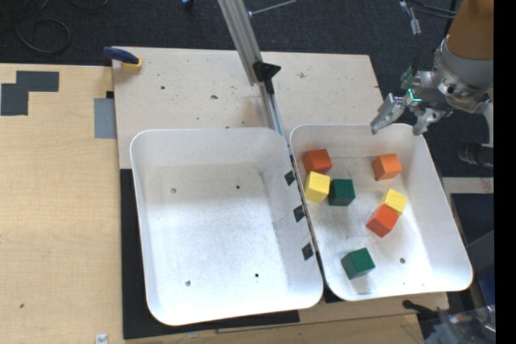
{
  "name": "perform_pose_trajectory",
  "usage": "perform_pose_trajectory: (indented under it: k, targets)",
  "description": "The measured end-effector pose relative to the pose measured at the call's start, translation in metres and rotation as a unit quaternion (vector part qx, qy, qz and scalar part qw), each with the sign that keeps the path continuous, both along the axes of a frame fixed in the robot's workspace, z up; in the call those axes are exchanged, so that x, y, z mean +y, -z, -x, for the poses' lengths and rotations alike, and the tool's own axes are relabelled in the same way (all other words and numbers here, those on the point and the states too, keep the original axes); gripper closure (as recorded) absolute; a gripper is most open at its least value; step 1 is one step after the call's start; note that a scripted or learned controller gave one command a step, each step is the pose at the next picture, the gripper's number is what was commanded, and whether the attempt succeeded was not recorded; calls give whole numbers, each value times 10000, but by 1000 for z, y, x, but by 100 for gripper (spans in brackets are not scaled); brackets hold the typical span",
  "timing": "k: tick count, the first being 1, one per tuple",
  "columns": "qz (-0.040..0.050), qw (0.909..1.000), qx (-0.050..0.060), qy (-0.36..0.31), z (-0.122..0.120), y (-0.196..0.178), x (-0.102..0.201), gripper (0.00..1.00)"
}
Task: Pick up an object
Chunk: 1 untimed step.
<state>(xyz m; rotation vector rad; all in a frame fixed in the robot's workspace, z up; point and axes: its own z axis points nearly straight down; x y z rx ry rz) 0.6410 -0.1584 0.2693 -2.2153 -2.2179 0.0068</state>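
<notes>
The grey two-finger gripper hangs over the far right corner of the right shallow white plastic bin, its jaws seemingly apart and holding nothing. Nearest it, a small orange cube rests near the bin's far edge, among other coloured cubes.

Slanted aluminium rail, blue clamp — bench's far-left corner, black cables

Smooth white plastic bins, matt painted-looking blocks, pale speckled wooden bench, ribbed metal rail.
</notes>
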Motion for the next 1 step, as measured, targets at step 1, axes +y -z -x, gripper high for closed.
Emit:
perform_pose_trajectory:
  k: [1]
  targets:
    - [9, 10000, -23, -14, -1, -3, 0, 0]
